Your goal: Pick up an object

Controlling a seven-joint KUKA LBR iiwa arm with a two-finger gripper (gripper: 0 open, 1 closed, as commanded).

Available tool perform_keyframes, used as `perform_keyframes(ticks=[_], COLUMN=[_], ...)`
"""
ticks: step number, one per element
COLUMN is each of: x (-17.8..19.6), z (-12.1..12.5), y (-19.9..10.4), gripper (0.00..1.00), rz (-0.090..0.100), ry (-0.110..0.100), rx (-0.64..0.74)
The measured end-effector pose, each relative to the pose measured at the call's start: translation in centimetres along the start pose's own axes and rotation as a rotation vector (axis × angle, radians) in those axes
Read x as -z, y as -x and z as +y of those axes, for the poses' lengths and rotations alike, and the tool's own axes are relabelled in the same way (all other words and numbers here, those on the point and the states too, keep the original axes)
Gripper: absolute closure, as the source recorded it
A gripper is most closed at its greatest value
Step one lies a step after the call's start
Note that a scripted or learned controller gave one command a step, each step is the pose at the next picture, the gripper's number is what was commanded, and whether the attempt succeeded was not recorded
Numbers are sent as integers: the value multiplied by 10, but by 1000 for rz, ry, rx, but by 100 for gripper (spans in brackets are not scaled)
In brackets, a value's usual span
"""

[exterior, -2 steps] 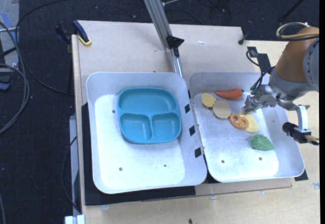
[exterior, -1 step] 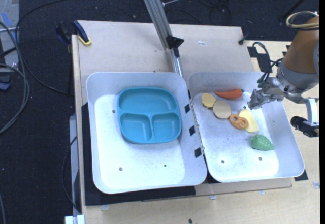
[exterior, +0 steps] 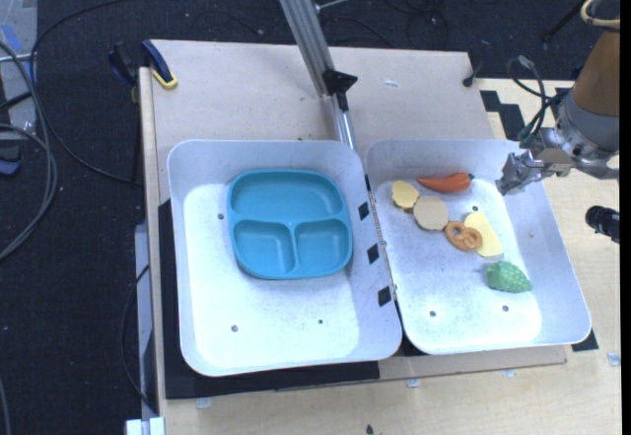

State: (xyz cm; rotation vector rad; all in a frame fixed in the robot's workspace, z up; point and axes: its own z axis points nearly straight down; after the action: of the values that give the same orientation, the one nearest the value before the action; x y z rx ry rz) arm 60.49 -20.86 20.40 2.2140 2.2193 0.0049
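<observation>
Apparently staging: gripper (exterior: 515, 173) hangs at right bin's (exterior: 562, 255) far rim near red pepper (exterior: 445, 182); grip state unreadable.

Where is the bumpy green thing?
The green toy lies in the right bin, nearest the camera of the food pieces, just below the yellow piece.
</observation>
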Motion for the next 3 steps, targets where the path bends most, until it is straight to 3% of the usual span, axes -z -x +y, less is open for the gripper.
perform_keyframes(ticks=[3], x=[31], z=[25], y=[-170], gripper=[100], rz=[5], ry=[-4], rx=[6])
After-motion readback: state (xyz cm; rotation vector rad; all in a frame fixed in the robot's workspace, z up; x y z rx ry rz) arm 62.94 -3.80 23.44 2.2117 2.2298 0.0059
